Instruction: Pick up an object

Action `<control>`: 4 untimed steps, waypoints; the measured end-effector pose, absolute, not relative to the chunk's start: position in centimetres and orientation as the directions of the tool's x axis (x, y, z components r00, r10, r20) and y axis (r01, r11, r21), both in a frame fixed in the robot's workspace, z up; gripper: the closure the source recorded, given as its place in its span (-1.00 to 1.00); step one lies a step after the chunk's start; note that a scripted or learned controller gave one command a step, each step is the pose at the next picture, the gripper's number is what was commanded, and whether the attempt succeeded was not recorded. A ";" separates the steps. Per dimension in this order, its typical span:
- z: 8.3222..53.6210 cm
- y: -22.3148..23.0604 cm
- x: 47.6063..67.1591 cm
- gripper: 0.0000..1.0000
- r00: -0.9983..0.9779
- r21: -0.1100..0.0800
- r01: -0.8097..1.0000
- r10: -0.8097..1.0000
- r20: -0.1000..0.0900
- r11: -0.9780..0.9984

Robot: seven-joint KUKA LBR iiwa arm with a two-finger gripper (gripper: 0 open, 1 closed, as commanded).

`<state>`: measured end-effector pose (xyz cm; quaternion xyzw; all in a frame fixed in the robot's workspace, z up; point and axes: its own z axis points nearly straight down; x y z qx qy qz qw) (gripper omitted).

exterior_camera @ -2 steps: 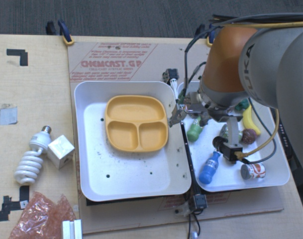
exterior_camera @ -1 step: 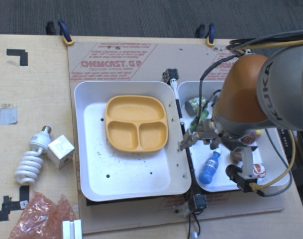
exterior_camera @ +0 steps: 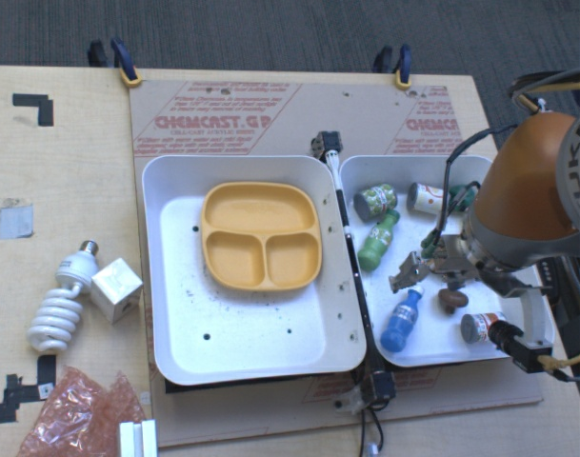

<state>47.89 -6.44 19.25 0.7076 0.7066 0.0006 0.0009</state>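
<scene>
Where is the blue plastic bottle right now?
The blue plastic bottle lies in the right white bin, near its front edge, below the green bottle.

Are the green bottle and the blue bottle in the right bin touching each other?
Apart. The camera view shows white bin floor plainly between the green bottle, lying higher up, and the blue bottle, lying nearer the front edge of the right bin.
</scene>
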 end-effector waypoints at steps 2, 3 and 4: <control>16.3 -9.9 48.1 -1.00 0.002 0.000 1.000 1.000 0.000 -0.002; 9.2 -16.8 56.6 -1.00 -0.005 -0.001 1.000 1.000 0.008 0.005; 10.2 -16.6 56.6 1.00 -0.009 -0.002 1.000 1.000 0.011 0.009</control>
